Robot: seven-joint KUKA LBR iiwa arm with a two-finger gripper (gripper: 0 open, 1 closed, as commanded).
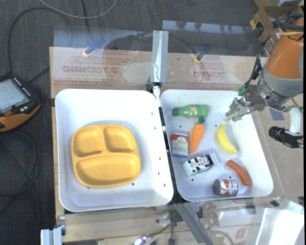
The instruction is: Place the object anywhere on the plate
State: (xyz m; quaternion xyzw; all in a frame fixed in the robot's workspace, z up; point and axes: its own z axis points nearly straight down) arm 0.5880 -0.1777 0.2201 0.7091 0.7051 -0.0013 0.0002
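Observation:
A yellow divided plate point(106, 155) lies in the left bin point(66, 188). The right bin point(260, 182) holds a green bottle point(190, 111), a carrot point(196, 136), a banana point(226, 139), a small red-and-white carton point(180, 144), a black-and-white carton point(199, 164), a sausage point(238, 172) and a can point(226, 187). My gripper point(233, 114) hangs over the right bin's upper right part, just above the banana's top end. Nothing shows between its fingers.
A metal divider post point(158, 60) stands behind the seam between the bins. A handheld pendant point(10, 100) lies on the floor at far left with cables. Cardboard boxes point(273, 4) sit at top right.

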